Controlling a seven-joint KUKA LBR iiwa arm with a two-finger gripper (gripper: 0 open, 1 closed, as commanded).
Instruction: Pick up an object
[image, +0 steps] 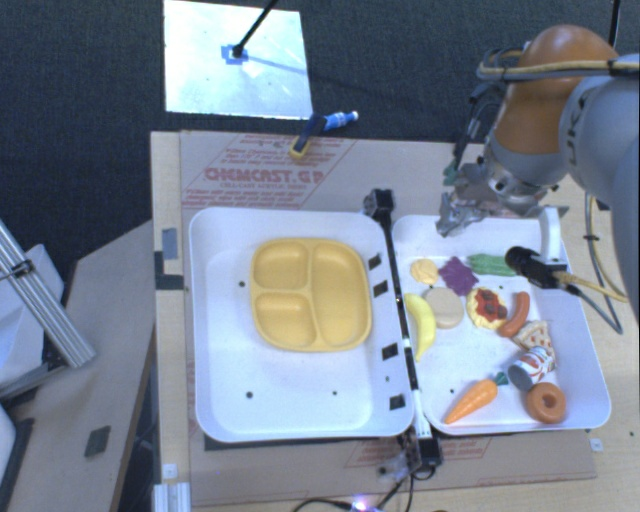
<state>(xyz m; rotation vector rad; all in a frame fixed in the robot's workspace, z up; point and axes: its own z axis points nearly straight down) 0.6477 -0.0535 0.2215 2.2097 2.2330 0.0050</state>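
My gripper (452, 218) hangs over the far left corner of the right bin (575, 335), just above the toy food and touching none of it. Closest to it lie a small yellow piece (426, 270), purple grapes (458, 274) and a green pod (490, 264). Further forward are a banana (421, 326), a beige round cookie (445, 308), a small round pizza (487, 307), a sausage (516, 313), a pizza slice (537, 346), a carrot (472, 398) and a donut (546, 402).
The left bin (220, 385) holds a yellow divided plate (310, 295). A black divider (395, 310) runs between the bins. A black cylinder with a cable (535, 268) juts over the right bin's far right. A blue-and-yellow tool (322, 128) lies behind the bins.
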